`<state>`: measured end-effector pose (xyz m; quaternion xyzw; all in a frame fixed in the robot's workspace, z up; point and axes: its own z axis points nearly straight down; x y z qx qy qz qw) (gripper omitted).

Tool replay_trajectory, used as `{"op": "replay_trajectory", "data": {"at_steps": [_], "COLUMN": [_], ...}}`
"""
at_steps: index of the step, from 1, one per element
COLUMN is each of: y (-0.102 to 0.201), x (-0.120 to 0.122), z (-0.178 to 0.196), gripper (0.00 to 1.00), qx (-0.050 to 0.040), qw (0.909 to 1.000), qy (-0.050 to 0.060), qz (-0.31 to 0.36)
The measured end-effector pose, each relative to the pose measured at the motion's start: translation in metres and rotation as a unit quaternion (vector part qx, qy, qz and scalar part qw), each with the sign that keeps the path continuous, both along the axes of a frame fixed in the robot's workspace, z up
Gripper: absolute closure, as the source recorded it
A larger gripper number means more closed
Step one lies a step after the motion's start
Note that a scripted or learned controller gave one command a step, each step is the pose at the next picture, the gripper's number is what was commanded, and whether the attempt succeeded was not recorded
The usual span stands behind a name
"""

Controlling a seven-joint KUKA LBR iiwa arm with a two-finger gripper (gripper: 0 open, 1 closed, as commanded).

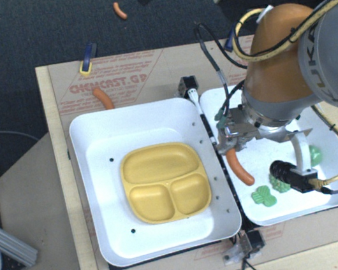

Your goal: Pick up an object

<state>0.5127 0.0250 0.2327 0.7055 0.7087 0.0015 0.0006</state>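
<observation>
An orange sausage-shaped piece (239, 168) lies at the left side of the right bin (336, 199), slanting down to the right. My gripper (228, 139) hangs just above its upper end, close to the wall between the two bins. The grey and orange wrist hides most of the gripper. A green leafy piece (264, 196) lies near the front of the same bin, a second green piece (281, 184) sits beside it, and a third (315, 154) lies further right. A black fitting (291, 175) on the arm covers part of them.
The left bin (89, 139) holds a yellow divided plate (164, 181). A second orange piece (103, 98) lies on the board behind the left bin, near a blue and yellow clamp (87, 59). Cables run over the back of the right bin.
</observation>
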Motion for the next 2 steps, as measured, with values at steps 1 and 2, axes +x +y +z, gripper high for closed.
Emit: {"op": "replay_trajectory", "data": {"at_steps": [1, 2], "y": [-0.004, 0.007], "x": [-0.012, -0.011], "z": [-0.018, -0.01], "gripper": [1.0, 1.0], "qx": [-0.0003, -0.0004], "qw": [1.0, 1.0], "qy": [0.004, 0.001], "qz": [-0.003, -0.002]}}
